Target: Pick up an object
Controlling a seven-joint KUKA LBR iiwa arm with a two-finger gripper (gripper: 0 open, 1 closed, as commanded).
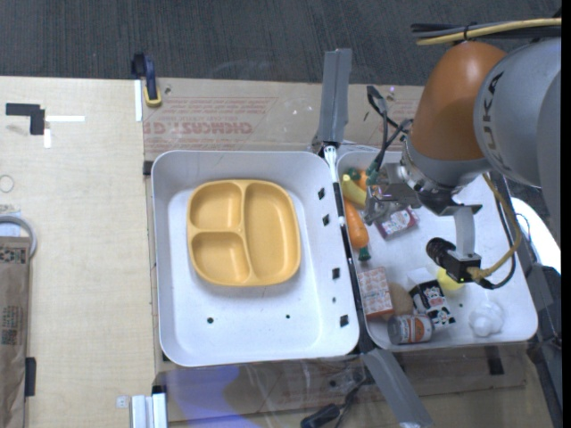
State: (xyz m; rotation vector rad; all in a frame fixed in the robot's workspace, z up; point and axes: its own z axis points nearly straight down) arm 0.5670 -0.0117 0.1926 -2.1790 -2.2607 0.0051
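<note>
The bench [71, 239] is a pale wooden surface carrying two shallow white bins side by side. The left bin [178, 328] holds one item: a yellow divided plate [244, 232] with three compartments, lying flat in the upper middle of the bin floor.

The arm [500, 105] enters from the right — grey body, orange band above the wrist — and stands over the upper part of the right bin [513, 315]. Black and yellow cables run from the wrist down across the bin's right side.

The gripper [385, 201] hangs below the wrist over the upper left area of the right bin. Whether it is spread or pressed together cannot be told from this angle, and no object is visibly held.

Candidate objects for the pick all lie in the right bin:
- An orange carrot-shaped item [357, 227] lies along the left wall, just left of the gripper.
- A yellow and green item [354, 185] lies at the upper left corner, above the carrot-shaped item.
- A small purple-and-white packet [397, 224] lies just below the gripper.
- A reddish-brown box [375, 292] lies near the left wall in the lower half.
- A small can [410, 330] lies on its side near the lower edge, just beside the box.
- A black-and-white item [433, 297] lies to the right of the box — detail too small to identify.
- A white crumpled item [486, 319] sits in the lower right corner.
</note>
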